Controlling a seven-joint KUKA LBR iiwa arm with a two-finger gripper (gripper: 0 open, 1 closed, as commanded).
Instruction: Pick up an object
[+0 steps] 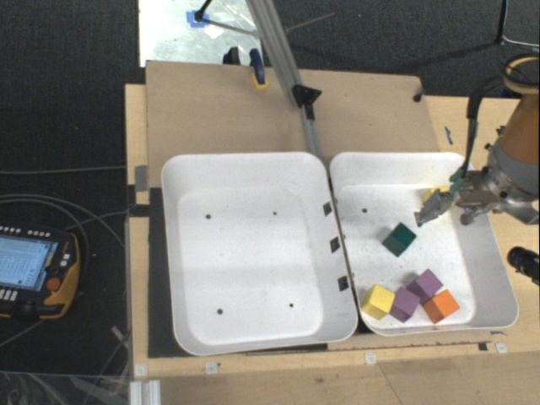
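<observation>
1. Reaching in from the right, the gripper (pixel 445 209) hangs over the right bin (pixel 354 194); open or closed cannot be judged.
2. A green block (pixel 399 240), the likeliest target, lies just beside it, apart from the rest.
3. Yellow block (pixel 379 299), two purple blocks (pixel 417 292) and orange block (pixel 440 306) cluster near the front wall, crowding any approach there.

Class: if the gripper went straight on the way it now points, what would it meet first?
Probably the dark green block: the gripper points down-left toward it in the right bin. Depth is unclear, so it might reach the bin floor first.
</observation>
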